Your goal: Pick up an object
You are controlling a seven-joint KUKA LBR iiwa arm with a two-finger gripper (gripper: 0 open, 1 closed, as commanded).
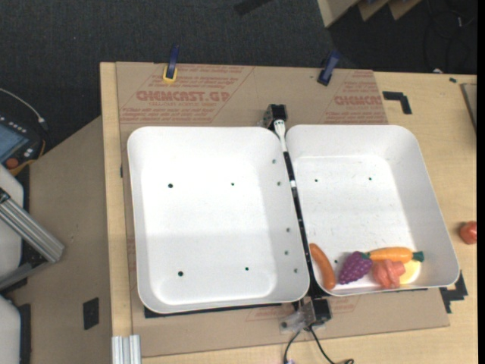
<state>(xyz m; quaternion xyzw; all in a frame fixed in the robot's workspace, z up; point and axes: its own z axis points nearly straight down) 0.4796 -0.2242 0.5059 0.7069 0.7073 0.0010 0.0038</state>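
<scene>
Whether the jaws stand apart or together cannot be told.

All the things to pick lie in the right bin (364,139), crowded along its near wall towards the near left corner. An orange, sausage-shaped piece (322,266) lies at a slant beside the bin's left wall. Just right of it is a bunch of purple toy grapes (354,268), touching or nearly touching it. Next comes an orange carrot (394,254) with a dark green end, lying roughly level. Below the carrot is a reddish-pink piece (386,274) whose shape is hard to make out. A pale yellow piece (411,273) is partly hidden behind these two, so its kind cannot be told. These last three press together in one clump.

The left bin (204,218) stands just beside the right one, their rims meeting along a dark seam. A black clip (275,116) sits at the far end of that seam. Another fitting (314,309) with a thin cable sits at the near end, too small to read clearly.

Both bins rest on a brown cardboard sheet (182,95) printed with partly legible red lettering and held by two blue clamps (172,65) at its far edge. A small red-orange object (469,233) lies on the desk (91,203) well right of the bins, cut off at the edge.
</scene>
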